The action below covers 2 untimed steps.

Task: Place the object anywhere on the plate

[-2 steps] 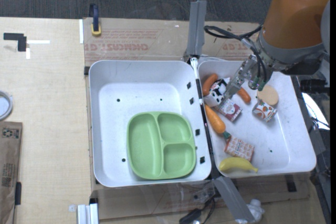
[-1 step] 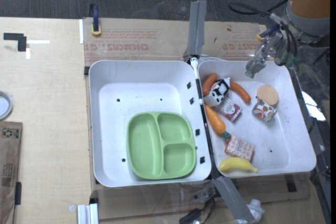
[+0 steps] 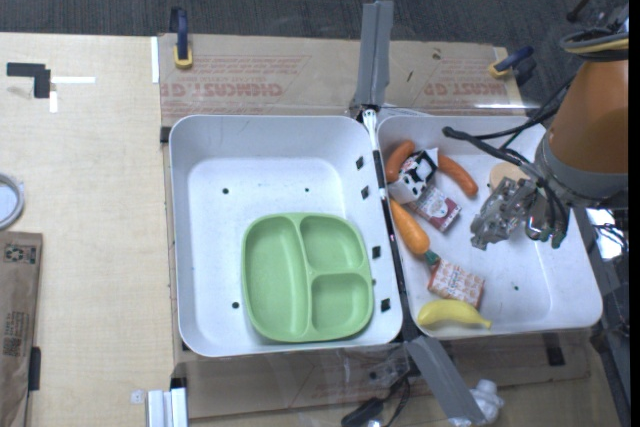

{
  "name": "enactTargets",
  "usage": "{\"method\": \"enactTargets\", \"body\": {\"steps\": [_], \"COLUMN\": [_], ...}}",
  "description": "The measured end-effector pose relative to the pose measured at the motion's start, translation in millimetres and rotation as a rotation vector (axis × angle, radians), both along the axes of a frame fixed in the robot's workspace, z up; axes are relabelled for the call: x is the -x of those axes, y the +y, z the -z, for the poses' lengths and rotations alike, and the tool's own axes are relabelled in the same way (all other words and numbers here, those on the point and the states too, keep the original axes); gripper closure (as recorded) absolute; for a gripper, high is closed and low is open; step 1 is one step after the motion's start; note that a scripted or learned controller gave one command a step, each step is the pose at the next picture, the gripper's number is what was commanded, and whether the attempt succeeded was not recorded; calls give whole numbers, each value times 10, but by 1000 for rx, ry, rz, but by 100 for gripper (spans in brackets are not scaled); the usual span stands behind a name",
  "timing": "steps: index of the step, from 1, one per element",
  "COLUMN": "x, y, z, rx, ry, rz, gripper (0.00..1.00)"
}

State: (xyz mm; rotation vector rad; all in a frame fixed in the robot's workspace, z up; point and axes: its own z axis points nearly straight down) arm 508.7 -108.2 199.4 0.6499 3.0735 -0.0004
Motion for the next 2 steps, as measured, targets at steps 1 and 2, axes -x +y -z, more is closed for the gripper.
{"method": "enactTargets", "body": {"steps": [1,2], "x": [-1013,-47], "y": [-88,-553], "z": [-155,829], "rx": [1,0], "ry": [-5,-1], "rz": [-229,-390], "gripper": [100,100]}}
